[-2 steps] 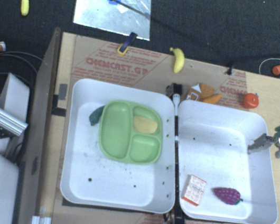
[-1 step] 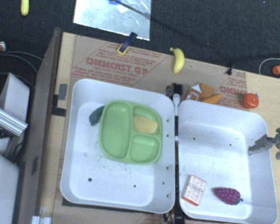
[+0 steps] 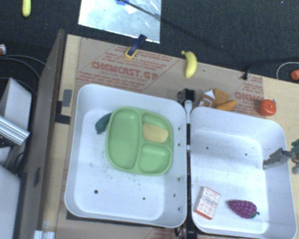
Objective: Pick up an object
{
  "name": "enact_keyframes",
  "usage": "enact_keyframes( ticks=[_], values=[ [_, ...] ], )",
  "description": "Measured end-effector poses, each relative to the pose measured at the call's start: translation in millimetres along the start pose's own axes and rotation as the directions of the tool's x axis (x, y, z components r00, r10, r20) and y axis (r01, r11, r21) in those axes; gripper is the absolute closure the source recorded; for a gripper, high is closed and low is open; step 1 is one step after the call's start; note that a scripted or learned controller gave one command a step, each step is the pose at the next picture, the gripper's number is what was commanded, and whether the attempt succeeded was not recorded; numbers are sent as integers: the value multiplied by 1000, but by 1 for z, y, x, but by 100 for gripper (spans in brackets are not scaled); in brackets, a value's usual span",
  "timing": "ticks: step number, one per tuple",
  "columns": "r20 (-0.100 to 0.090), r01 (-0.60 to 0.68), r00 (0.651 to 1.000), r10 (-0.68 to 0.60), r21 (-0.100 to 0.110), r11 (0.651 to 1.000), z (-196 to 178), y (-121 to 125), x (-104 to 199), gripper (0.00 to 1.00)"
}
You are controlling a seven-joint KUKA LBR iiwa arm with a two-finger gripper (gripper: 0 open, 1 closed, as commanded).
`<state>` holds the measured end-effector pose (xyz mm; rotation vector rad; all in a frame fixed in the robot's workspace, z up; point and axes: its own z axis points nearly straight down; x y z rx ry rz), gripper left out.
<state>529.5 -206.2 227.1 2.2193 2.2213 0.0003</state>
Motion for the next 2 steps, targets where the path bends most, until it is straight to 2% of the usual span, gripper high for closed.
enact_keyframes(
  ticks=[1, 2],
  values=[
    [0, 0, 1000, 0, -1, 1000, 0, -5, 0, 0],
    [-2, -1, 1000, 1, 3, 1000, 38, -26, 0, 0]
  ],
)
